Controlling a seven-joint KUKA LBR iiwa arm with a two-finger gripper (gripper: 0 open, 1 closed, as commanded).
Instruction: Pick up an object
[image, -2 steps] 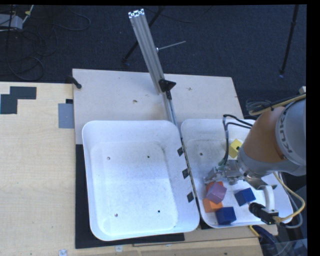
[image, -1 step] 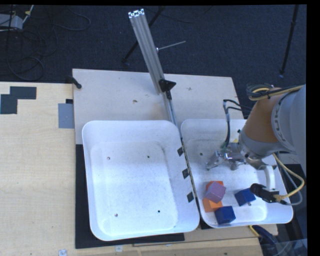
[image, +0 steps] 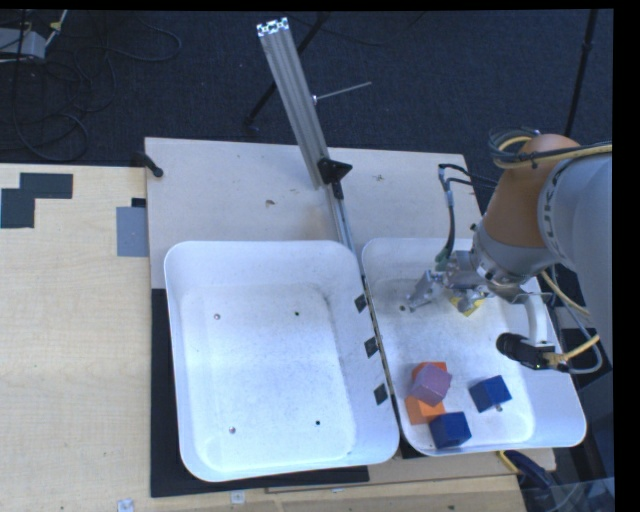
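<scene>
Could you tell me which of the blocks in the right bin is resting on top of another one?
The purple block: it sits on the orange block, while both blue blocks lie directly on the bin floor.

No readable txt, labels, brands or nos. anywhere on bench, bins or arm.

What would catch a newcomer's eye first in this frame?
Probably the grey arm with its orange band, reaching in from the right, its end effector above the right bin. Next, the cluster near that bin's front: a purple block on an orange block, plus two blue blocks.
</scene>
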